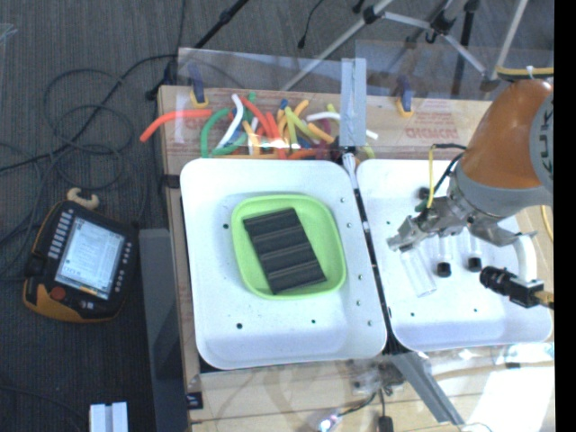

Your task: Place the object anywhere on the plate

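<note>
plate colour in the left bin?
Light green plate, with a dark grey ridged block lying on it; clear in the camera view.

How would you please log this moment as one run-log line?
dark block on green plate, left bin | pincer over right bin | task appears done

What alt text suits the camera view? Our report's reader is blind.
A dark ridged block lies on a green plate in the left white bin. The arm's pincer hangs over the right bin.
</note>
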Action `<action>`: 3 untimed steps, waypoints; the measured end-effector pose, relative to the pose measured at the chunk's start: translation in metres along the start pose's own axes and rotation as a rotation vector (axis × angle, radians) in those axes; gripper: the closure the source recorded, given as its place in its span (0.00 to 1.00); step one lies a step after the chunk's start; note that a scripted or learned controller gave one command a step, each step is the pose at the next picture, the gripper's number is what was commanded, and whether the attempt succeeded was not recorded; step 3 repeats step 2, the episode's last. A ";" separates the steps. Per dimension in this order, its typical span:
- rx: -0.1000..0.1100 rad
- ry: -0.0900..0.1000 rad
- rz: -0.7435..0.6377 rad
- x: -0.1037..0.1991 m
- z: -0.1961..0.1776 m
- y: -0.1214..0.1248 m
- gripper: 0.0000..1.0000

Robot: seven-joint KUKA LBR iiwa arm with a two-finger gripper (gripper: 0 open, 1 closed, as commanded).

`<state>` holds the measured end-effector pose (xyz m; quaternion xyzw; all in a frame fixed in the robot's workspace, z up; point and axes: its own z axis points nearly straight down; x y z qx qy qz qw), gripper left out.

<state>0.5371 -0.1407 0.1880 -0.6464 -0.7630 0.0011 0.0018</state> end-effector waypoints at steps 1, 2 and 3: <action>0.001 -0.001 -0.176 0.056 0.008 0.029 1.00; 0.001 0.000 -0.176 0.056 0.007 0.029 0.00; 0.001 0.000 -0.176 0.056 0.007 0.029 0.00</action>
